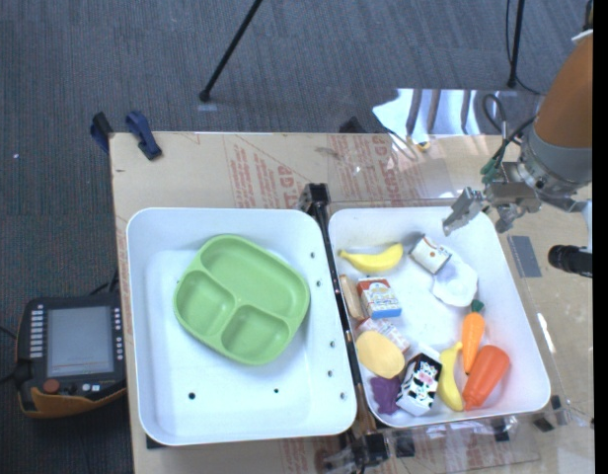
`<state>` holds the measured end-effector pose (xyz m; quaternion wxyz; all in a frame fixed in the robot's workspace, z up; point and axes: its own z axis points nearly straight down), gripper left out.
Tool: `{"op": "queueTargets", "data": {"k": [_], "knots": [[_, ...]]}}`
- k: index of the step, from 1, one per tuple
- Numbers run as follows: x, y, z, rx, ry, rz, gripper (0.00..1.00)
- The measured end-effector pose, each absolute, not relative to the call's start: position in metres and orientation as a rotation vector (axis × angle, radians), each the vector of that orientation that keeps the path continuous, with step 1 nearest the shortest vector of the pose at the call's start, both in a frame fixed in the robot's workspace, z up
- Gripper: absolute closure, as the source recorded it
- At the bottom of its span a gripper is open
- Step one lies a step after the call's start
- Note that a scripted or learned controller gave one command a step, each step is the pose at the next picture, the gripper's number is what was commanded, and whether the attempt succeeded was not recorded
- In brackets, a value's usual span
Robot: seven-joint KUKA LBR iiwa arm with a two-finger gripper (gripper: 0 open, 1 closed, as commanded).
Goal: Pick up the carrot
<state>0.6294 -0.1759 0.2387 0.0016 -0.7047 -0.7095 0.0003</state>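
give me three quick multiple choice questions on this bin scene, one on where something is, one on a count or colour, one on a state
1. Where is the carrot?
A. on the green plate
B. in the right bin
C. on the floor

2. How many compartments does the green plate have?
A. three
B. five
C. one

3. What is the state of the carrot?
A. lifted above the bin
B. standing on the plate
C. lying in the bin, apart from the gripper

Answers: 1 B, it lies in the right bin beside an orange pepper. 2 A, three hollows show. 3 C, the gripper is over the bin's far edge, away from it.
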Motion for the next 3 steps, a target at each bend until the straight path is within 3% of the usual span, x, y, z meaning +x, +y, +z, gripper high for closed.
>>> {"op": "queueTargets", "data": {"k": [1, 2, 3], "knots": [[0.566, -0.212, 0.141, -2.208, -2.215, 0.012, 0.0], [0.528, -0.204, 0.085, -2.366, -2.046, -0.001, 0.0], [0.528, -0.206, 0.094, -2.372, -2.039, -0.002, 1.0]]}}
